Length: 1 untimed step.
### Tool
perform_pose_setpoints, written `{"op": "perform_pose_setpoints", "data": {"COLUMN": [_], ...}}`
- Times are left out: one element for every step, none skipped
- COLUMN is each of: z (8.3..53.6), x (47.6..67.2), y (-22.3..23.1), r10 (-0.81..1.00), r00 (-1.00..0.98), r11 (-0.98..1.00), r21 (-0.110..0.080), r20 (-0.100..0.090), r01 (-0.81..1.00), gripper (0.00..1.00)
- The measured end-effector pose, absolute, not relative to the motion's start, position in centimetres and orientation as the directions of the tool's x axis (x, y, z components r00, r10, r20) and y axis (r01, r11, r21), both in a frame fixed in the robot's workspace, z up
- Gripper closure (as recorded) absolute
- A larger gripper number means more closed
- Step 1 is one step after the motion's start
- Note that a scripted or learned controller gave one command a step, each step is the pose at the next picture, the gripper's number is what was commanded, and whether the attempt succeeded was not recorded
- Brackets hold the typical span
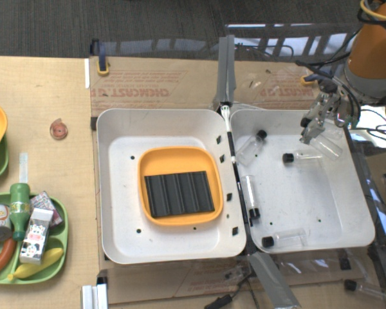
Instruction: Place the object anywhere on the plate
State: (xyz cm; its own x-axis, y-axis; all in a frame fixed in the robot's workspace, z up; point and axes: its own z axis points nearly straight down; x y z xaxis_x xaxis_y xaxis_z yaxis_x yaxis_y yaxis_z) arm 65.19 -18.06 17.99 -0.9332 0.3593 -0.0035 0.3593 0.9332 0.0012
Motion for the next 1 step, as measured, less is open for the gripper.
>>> {"op": "perform_pose_setpoints", "data": {"z": [22.49], "x": [65.22], "y": [-21.75], "r10": [0.219], "r00": [-0.976], "r11": [0.976], "r21": [0.001], "r20": [-0.006], "r01": [0.219], "gripper": [1.00]}}
